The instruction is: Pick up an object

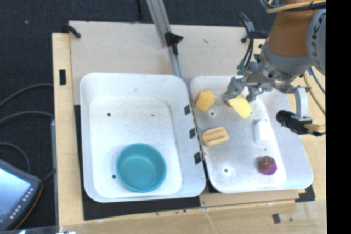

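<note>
The right bin (290, 172) holds several small objects. A yellow wedge (241, 107) lies at its upper middle, directly under my gripper (243, 95), which hangs over the bin's far side on the grey and orange arm. Whether the wedge is touched or held cannot be told from this angle. A second yellow piece (205, 100) sits near the bin's upper left corner. A tan block (215, 136) lies by the left wall. To the right of the wedge rests a white cylinder (261, 130), and a purple round object (267, 165) lies towards the front.
The left bin (98, 96) contains a teal bowl (141, 167) at its front. A slanted metal rail (159, 13) runs down to the gap between the bins. A black cable fitting (293, 120) hangs at the right bin's right edge.
</note>
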Robot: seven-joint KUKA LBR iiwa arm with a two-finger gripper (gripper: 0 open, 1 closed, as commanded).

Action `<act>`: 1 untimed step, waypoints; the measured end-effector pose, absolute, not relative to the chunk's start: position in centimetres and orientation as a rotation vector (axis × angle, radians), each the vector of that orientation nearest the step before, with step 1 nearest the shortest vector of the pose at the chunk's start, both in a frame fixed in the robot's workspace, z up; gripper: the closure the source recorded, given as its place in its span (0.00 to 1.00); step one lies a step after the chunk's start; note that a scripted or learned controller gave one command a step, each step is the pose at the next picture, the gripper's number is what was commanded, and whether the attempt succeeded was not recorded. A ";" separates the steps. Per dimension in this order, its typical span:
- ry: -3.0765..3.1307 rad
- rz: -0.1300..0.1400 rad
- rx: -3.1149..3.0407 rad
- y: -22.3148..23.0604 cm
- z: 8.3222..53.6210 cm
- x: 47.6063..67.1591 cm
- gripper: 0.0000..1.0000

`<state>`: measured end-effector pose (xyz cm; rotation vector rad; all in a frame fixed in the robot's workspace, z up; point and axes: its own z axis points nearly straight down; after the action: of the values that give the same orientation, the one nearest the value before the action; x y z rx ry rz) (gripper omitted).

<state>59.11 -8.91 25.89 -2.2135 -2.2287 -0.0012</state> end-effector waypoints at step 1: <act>-2.228 0.000 -2.214 -4.3 24.7 58.4 1.00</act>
<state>58.37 -4.34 24.73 -2.2142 -2.2280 -0.0003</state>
